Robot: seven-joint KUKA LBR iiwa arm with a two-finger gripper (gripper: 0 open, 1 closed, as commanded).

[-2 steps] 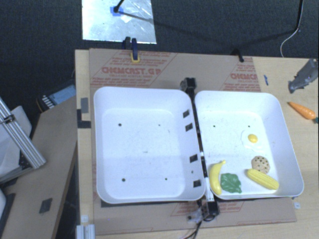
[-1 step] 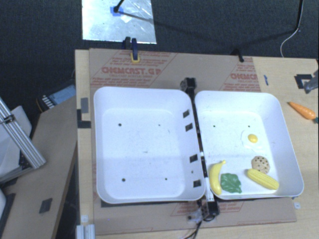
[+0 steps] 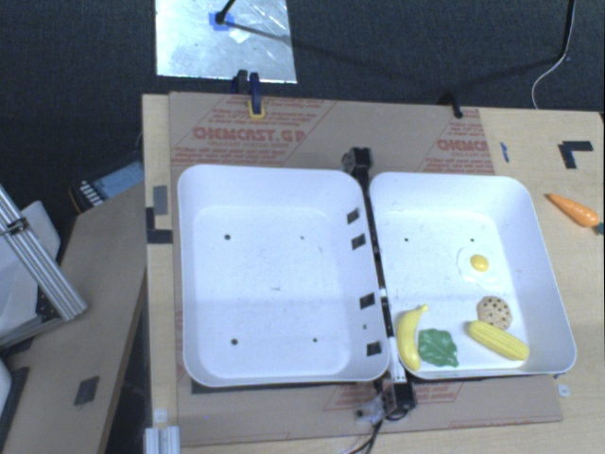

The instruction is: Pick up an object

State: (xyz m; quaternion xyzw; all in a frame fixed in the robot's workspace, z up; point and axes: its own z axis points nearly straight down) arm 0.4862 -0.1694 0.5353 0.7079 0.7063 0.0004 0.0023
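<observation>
The right bin (image 3: 510, 201) holds several toy foods near its front. A yellow banana (image 3: 408, 337) lies at the front left corner, with a green leafy piece (image 3: 438, 347) touching its right side. A brown cookie (image 3: 493, 310) sits just above a yellow corn cob (image 3: 498, 340). A fried egg (image 3: 476, 264) rests farther back, toward the right wall.
The left bin (image 3: 203, 197) stands beside the right one, joined by a black clip strip (image 3: 371, 253). An orange carrot (image 3: 575, 210) lies on the bench outside the right bin. A foil sheet (image 3: 225, 26) lies on the floor beyond the bench.
</observation>
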